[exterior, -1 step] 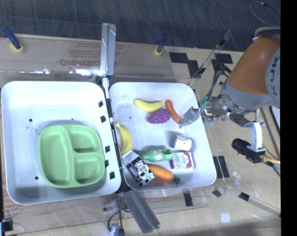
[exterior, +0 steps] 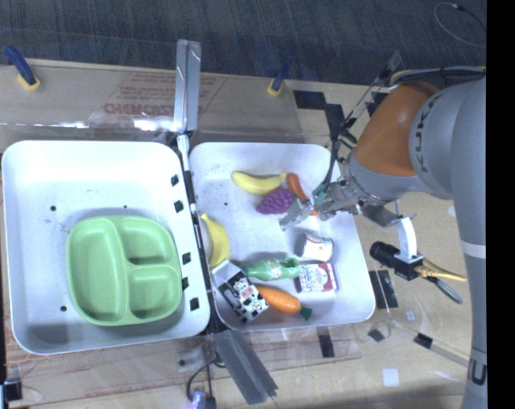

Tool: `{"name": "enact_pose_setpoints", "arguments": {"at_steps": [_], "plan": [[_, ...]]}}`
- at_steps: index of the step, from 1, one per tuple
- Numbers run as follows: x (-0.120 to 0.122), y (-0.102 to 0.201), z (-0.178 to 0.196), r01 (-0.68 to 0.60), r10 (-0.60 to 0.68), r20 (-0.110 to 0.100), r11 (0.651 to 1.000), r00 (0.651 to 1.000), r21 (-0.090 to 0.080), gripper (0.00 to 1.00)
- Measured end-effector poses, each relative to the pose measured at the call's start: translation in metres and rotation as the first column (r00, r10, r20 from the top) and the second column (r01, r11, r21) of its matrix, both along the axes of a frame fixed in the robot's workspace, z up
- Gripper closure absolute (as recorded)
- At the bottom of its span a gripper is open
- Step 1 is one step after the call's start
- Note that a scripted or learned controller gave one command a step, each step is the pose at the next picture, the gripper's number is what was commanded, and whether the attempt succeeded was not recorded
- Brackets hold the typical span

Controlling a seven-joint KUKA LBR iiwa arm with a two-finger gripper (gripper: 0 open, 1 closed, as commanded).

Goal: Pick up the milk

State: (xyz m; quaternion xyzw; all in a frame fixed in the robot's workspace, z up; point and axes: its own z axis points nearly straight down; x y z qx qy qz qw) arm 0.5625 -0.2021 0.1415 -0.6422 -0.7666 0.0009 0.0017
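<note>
The milk (exterior: 316, 277), a small carton with a pink and white label, lies on its side on the floor of the right bin (exterior: 208, 160), toward that bin's near right corner. I use the milk as my landmark for everything else. Just left of the milk, touching it or nearly so, lies a green bottle (exterior: 272, 269). Below the milk and a little left lies a carrot (exterior: 280, 300) with its green end pointing toward the milk's lower edge. Further left of the carrot sits a small dark box (exterior: 243, 295) with a printed face. Just above the milk stands a small white cup (exterior: 314, 247), close to it but apart.

My gripper (exterior: 302, 215) hangs above the cup, so it is farther from the milk than the cup is, and up and slightly left of the milk. Its 2 fingers look spread apart, with nothing between them, and it touches neither the milk nor the cup as far as I can see.

Farther above the milk, beyond my gripper, lie purple grapes (exterior: 275, 201), a banana (exterior: 257, 181) and a small orange piece (exterior: 298, 186) beside them. Well to the left of the milk, against the bin's left wall, rests a yellow rounded fruit (exterior: 215, 239). In the left bin (exterior: 36, 177), far left of the milk, sits a green divided tray (exterior: 125, 269) with 3 compartments.
</note>
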Motion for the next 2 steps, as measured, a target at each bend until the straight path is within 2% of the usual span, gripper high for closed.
{"name": "enact_pose_setpoints", "arguments": {"at_steps": [1,2], "plan": [[-0.066,0.074,-0.051,-0.177,0.177,0.0,0.984,0.984,0.002,0.0],[-0.01,0.094,-0.05,-0.283,0.283,0.003,0.959,0.959,-0.001,0.0]]}}
